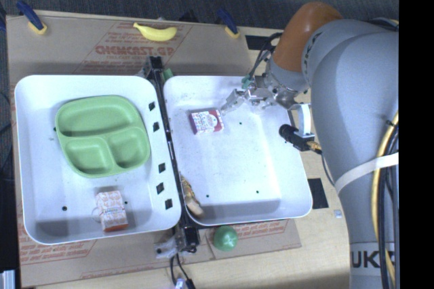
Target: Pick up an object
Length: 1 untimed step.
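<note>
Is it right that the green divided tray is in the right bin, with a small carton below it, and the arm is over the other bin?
Not quite. The camera view shows the green divided tray in the left bin, not the right one. The rest holds: a small carton lies below it there, and the arm's gripper is over the right bin.

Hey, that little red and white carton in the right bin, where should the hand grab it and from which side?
The red and white carton appears to lie flat on the right bin floor, clear of the walls. Come from straight above and pinch across its shorter width, probably mid-body. The hand is close, just up and right of it.
</note>
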Each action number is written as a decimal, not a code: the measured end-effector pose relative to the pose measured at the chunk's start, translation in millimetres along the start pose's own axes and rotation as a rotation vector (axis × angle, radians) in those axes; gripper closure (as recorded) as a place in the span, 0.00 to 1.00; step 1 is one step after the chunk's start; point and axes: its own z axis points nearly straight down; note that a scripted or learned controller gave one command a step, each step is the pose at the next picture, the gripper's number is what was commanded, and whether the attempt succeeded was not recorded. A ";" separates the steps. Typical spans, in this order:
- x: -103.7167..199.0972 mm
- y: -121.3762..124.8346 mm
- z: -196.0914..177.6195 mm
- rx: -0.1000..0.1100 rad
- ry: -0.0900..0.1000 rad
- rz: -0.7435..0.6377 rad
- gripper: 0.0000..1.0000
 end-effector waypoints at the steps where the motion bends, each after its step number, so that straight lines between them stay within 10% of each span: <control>1: 0.5 0.5 -10.7 0.001 0.000 -0.005 1.00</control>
